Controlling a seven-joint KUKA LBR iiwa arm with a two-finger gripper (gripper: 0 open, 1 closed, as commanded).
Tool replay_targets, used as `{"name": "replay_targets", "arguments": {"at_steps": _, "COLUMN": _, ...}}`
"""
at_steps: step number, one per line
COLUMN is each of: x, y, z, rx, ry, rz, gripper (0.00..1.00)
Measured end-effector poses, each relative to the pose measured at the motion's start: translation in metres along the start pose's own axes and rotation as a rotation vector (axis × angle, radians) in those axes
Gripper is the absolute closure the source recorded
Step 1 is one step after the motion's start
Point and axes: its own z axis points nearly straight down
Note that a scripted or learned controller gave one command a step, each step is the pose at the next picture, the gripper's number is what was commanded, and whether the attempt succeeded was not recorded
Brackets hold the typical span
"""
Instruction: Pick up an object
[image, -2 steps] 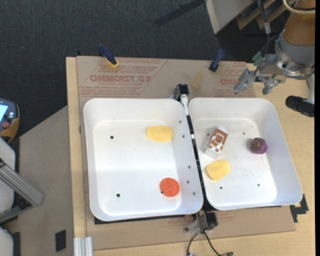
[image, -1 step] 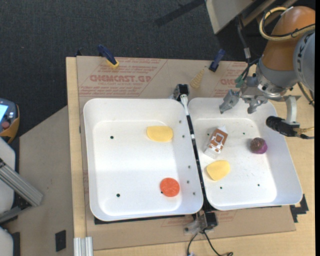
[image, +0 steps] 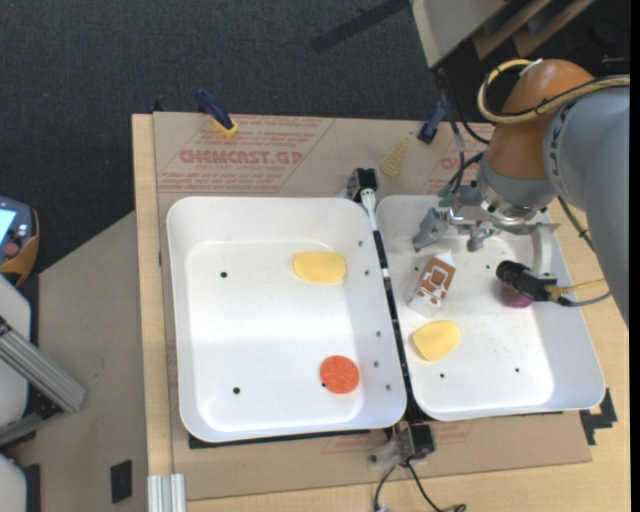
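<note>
Colour log. Recorded plain white for left bin (image: 200, 330) and right bin (image: 500, 385), each marked with a few small black dots.

Left bin: noted pale yellow for oval piece (image: 320, 267), orange-red for round disc (image: 340, 374).

Right bin: noted same pale yellow for lump (image: 436, 340); brown with white patches for small packet (image: 433, 281); purple for small item (image: 517, 299), mostly hidden.

Tan for cardboard sheet (image: 260, 175), with red lettering. Blue for clamp (image: 212, 106), tipped yellow. Grey for arm (image: 600, 140), below orange band (image: 530, 110).
</note>
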Motion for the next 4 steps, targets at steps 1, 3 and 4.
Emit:
{"name": "replay_targets", "arguments": {"at_steps": 1, "x": 0.011, "y": -0.002, "z": 0.005, "rx": -0.006, "ry": -0.001, "rz": 0.0, "gripper": 0.0}}
{"name": "replay_targets", "arguments": {"at_steps": 3, "x": 0.013, "y": -0.037, "z": 0.015, "rx": -0.011, "ry": -0.002, "rz": 0.002, "gripper": 1.0}}
{"name": "replay_targets", "arguments": {"at_steps": 4, "x": 0.102, "y": -0.035, "z": -0.076, "rx": -0.019, "ry": 0.001, "rz": -0.008, "gripper": 1.0}}
